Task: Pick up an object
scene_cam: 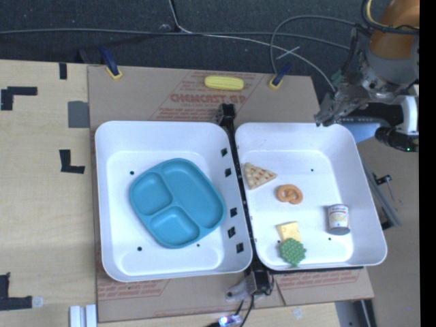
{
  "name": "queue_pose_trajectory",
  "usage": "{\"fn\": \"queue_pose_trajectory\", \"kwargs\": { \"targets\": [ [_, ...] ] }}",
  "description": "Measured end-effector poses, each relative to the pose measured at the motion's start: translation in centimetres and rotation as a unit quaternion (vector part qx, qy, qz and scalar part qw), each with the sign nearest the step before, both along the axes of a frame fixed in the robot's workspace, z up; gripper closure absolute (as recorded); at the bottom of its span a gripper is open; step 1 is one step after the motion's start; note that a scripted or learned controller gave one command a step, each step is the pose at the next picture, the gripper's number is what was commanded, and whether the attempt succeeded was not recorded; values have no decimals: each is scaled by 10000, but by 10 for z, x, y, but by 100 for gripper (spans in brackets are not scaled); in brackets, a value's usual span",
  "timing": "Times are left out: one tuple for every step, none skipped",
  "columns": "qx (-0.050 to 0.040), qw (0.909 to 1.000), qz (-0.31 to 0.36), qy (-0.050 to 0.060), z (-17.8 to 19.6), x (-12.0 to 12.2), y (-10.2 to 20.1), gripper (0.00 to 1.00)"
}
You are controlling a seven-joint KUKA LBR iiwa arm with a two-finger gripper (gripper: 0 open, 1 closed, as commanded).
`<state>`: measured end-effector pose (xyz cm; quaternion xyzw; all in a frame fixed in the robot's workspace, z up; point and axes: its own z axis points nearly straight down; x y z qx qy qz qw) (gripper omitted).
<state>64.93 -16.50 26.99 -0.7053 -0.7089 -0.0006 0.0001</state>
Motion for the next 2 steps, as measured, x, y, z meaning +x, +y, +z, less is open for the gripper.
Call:
{"fn": "queue_pose_trajectory", "kwargs": {
  "targets": [
    [3, 10000, 6, 13, -16, 2, 59, 100],
    [5, 10000, 10, 15, -26, -1, 123, 100]
  ]
}}
